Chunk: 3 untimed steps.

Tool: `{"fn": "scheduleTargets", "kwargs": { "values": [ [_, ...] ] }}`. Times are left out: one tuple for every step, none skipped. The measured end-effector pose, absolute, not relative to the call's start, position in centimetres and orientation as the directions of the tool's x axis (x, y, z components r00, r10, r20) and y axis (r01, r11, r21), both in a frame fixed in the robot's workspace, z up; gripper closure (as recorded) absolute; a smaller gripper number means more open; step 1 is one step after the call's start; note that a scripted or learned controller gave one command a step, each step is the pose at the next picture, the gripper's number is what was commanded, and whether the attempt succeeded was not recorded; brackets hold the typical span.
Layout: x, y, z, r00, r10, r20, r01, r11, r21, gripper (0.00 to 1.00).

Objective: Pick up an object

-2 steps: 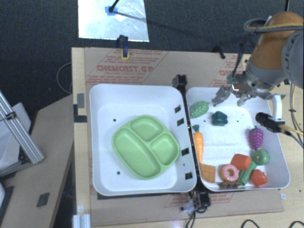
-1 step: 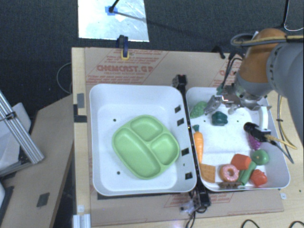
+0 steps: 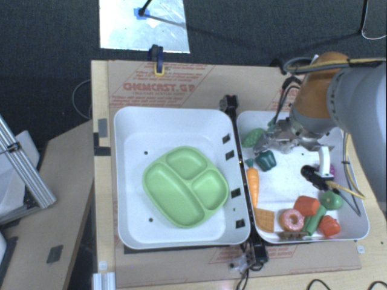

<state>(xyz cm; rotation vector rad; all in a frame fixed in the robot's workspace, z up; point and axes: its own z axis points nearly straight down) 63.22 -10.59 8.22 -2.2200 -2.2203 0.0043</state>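
Teal toy point(image 3: 265, 160), hand point(image 3: 270, 142) low just above it

- Light is bright and even, falling from above; the 2 white bins point(image 3: 181, 116) look nearly washed out
- A foil sheet point(image 3: 144, 17) throws pale glare
- Shadows are soft and short; focus is slightly soft overall, the arm point(image 3: 357, 95) blurriest

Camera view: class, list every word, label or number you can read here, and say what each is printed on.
"CHEMCAST GP" in red, printed on the brown board above the left bin, as best it reads.
Smaller red print around it and along the board's lower edge: too small and blurred to read.
The toys, the green tray and the arm carry no readable text.
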Motion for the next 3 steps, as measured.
{"fn": "scheduleTargets", "kwargs": {
  "values": [
    [63.4,-10.5,9.6,0.000,1.000,0.000,1.000,0.000,0.003,1.00],
    [63.2,-10.8,14.0,0.001,1.000,0.000,1.000,-0.001,0.005,1.00],
    [63.4,-10.9,20.6,-0.004,1.000,-0.001,1.000,0.004,0.009,1.00]
  ]
}}
